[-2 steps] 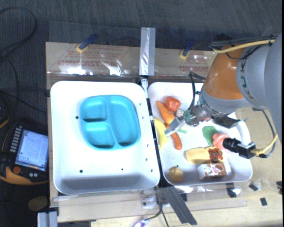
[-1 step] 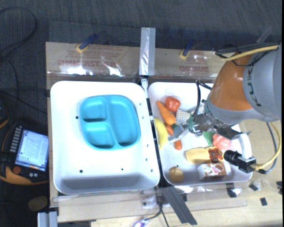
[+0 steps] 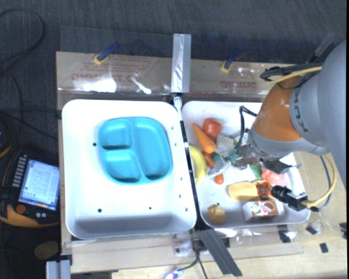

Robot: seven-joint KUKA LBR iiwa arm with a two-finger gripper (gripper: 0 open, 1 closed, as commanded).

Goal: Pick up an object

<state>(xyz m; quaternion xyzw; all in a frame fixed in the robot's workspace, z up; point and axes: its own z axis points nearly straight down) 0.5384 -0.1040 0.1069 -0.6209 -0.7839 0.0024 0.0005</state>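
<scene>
The arm [image 3: 302, 112] is seen reaching into the right bin [image 3: 193, 110] from the right. The gripper [image 3: 239, 154] is down low among the toy foods. It cannot be told from here if anything is gripped.

Just left of the gripper, a carrot [image 3: 203, 138] is laid at a slant. A tomato [image 3: 212, 125] is seen up and to the left of the gripper, beside the carrot. Farther left, a banana [image 3: 198, 163] is found against the bin's left wall. Just below the gripper, a yellow block [image 3: 244, 190] is seen, and a small box [image 3: 260, 209] is below that. A brown ball [image 3: 216, 214] is placed down and to the left.

Well to the left of the gripper, a blue tray [image 3: 134, 148] is laid in the left bin [image 3: 81, 173].
</scene>
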